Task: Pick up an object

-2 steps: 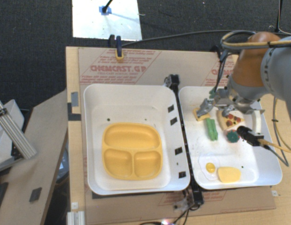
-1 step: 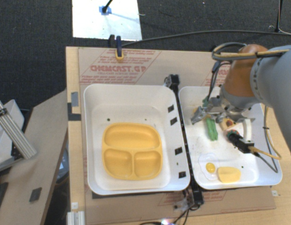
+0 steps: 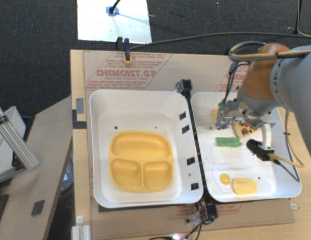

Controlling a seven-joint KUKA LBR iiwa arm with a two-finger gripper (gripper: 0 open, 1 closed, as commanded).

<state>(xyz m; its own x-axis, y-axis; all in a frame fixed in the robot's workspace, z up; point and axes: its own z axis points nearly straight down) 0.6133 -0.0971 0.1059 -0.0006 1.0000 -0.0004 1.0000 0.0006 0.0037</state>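
Partly, the arm [image 3: 275, 79] hides the right bin [image 3: 285, 186] — gripper [image 3: 223, 121] blurred.

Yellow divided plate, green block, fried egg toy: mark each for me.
Yellow divided plate [image 3: 141, 160], camera view, centre ridge.
Green block [image 3: 229, 142], camera view, top face.
Fried egg toy [image 3: 225, 178], camera view, yolk.

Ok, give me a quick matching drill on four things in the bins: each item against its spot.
Items:
1. tray
2. green piece
3. fried egg
4. gripper

Places:
A. right bin, near front edge
B. left bin
C. right bin, far side, above the green piece
D. right bin, middle

Pairs: 1-B, 2-D, 3-A, 4-C
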